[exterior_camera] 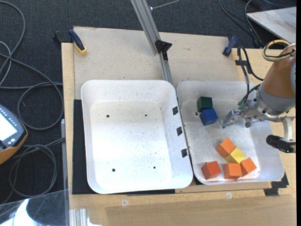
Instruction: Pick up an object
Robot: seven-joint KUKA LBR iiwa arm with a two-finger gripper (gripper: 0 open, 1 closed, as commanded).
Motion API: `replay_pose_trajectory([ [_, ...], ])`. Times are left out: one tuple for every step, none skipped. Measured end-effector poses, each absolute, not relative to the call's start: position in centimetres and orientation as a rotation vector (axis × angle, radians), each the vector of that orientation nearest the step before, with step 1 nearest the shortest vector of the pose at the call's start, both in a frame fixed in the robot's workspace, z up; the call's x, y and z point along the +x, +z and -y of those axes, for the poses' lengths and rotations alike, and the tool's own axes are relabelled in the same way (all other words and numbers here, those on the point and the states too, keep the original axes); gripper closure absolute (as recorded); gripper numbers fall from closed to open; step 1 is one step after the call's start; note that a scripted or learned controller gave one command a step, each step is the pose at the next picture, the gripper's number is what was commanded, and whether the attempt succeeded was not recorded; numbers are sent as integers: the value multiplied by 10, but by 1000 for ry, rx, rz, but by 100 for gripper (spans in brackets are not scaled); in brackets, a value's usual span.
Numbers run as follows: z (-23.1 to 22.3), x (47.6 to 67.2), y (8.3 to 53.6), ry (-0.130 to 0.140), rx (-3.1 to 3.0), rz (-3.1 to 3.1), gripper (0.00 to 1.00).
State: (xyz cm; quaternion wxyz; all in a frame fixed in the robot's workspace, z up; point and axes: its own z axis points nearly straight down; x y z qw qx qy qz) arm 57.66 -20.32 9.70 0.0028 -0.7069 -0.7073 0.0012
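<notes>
Arm: the grey arm with its orange band (280, 79) reaches in from the right, over the right-hand bin.
Hand: the two-finger metal hand (231, 120) hangs low above the floor of the right bin, just right of the blue cube; whether its fingers are spread or pressed together I cannot tell, and nothing is seen between them.
Right bin: the shallow white plastic bin on the right (190, 140) holds all the blocks.
Blue cube: a small blue cube (208, 116) lies in the upper left part of the right bin, touching the dark green cube (204, 102) just behind it.
Lower cluster: an orange block (226, 148), a yellow block (236, 155), two more orange blocks (233, 171) (248, 165) packed close together near the front right corner, and one orange cube (211, 169) just to their left.
Left bin: the larger shallow white bin on the left (89, 107) sits beside the right one, their rims touching.
Tabletop: the pale wooden tabletop (117, 55) carries both bins; a slanted grey metal rail (146, 18) crosses it from the top down to the gap between the bins.
</notes>
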Motion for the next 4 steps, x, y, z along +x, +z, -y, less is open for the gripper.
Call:
replay_pose_trajectory([
  [204, 579, 111, -3, -2221, 2223, 100],
  [208, 587, 173, -6, -2226, 2229, 100],
  [204, 590, 218, -6, -2224, 2228, 100],
  [204, 591, 242, -4, -2223, 2227, 100],
])
